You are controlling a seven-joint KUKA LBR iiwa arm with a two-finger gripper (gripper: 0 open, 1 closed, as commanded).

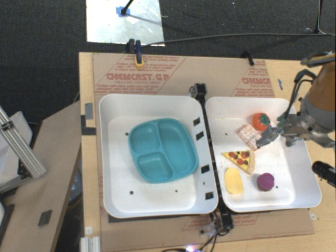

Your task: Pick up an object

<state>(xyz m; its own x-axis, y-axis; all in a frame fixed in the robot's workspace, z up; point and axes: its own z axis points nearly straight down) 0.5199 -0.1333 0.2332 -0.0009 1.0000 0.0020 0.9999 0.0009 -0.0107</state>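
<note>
Bench front: cables and a small connector cluster (218,226) lie at the near edge, where the two bins meet.
Right bin (302,193), near end: a pale yellow oval piece (233,181) and a purple ball-like piece (265,181) lie apart from each other on the bin floor.
Pizza slice (240,159): a toy wedge with red dots, lying flat just beyond the yellow piece.
Left bin (113,156): it carries a teal divided tray (163,149), set at a slant.
Patterned block (249,135): a small pink-and-white piece, tilted, just beside the gripper tips and near the middle of the right bin.
Gripper (266,137): it reaches in from the right, low over the bin; whether its jaws stand wide or narrow I cannot tell, and nothing is seen held.
Tomato-like toy (261,121): red-orange with a green top, just beyond the block.
Likely target: the block, judging by how near the tips are.
Handling: it looks light, stiff and small, probably smooth-faced, so it could skid or tip when nudged.
Where to grip: across its two flat opposite sides, near the middle, clear of the tomato.
Far side: a blue-and-yellow clamp (138,53) holds the cardboard sheet (157,70) at the bench's back edge.
</note>
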